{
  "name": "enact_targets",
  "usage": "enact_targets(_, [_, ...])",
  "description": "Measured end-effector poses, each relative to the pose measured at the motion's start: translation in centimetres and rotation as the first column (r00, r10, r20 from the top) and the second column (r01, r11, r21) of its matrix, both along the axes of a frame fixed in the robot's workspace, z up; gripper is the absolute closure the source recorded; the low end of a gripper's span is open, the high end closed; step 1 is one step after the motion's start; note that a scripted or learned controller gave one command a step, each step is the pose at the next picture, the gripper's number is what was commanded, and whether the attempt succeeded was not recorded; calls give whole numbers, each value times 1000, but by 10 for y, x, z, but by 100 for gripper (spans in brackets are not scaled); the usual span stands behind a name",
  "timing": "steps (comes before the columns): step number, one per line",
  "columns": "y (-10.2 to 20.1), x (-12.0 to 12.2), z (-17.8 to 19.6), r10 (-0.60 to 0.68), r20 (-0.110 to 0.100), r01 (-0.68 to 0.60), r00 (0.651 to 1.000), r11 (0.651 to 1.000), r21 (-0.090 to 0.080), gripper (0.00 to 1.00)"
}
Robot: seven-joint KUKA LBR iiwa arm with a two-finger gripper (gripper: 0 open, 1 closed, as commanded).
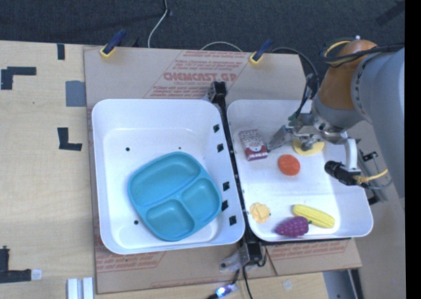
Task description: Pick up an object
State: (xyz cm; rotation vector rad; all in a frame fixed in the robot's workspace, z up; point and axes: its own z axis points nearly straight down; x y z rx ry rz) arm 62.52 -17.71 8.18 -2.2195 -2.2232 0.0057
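Observation:
My gripper hangs low over the back of the right bin, reaching in from the right. Just under its right side lies a pale yellow object, partly hidden by the wrist. A small red and white carton stands to its left. An orange ball sits just in front of the gripper. Near the bin's front lie a yellow corn cob, a purple grape bunch and a small yellow-orange piece. Nothing is visibly held.
The left bin holds a blue divided plate. A black divider clip sits where the two bins meet at the back. Cables trail along the arm at the right.

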Motion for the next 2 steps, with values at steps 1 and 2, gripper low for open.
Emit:
enact_targets(1, [0, 2, 12, 2, 3, -2, 1000, 1000, -1, 100])
enact_targets(2, [3, -2, 73, 0, 4, 0, 1000, 1000, 2, 100])
